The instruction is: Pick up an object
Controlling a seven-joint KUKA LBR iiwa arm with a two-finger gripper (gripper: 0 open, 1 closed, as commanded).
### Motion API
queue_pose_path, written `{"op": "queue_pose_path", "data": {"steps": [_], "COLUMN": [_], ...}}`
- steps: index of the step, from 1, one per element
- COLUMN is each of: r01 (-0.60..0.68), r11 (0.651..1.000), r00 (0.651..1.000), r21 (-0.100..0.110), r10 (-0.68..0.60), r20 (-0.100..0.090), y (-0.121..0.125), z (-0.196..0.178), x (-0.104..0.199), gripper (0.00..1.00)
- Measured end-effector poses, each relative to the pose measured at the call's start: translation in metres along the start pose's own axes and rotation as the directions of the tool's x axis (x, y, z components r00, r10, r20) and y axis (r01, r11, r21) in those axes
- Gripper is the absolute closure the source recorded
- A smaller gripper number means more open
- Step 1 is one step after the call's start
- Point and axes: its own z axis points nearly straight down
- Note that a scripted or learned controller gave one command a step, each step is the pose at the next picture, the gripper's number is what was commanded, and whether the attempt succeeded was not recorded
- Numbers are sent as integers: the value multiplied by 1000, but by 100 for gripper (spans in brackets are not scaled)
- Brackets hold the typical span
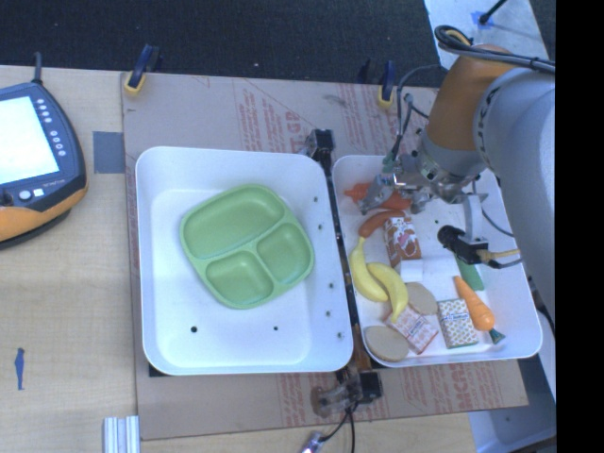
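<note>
Leftward, green divided plate in left bin, banana in right bin

a pale wooden desk carries a brown cardboard sheet held at its far edge by blue and yellow clamps. a grey tape patch lies at the sheet's left edge. beyond the desk's far edge lies dark carpet floor. a pendant with a lit screen rests far left.

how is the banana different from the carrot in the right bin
The banana is yellow and curved; the carrot is orange, straighter and looks shorter. The banana lies near the bin's left wall, the carrot toward its right side. Both look like toy foods lying flat in the right bin.
</note>
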Motion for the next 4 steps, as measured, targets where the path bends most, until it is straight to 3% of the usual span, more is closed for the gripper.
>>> {"op": "queue_pose_path", "data": {"steps": [4], "r01": [-2], "r11": [1000], "r00": [1000], "r21": [3], "r10": [2], "r20": [4], "y": [-1], "z": [0], "x": [12], "gripper": [0]}}
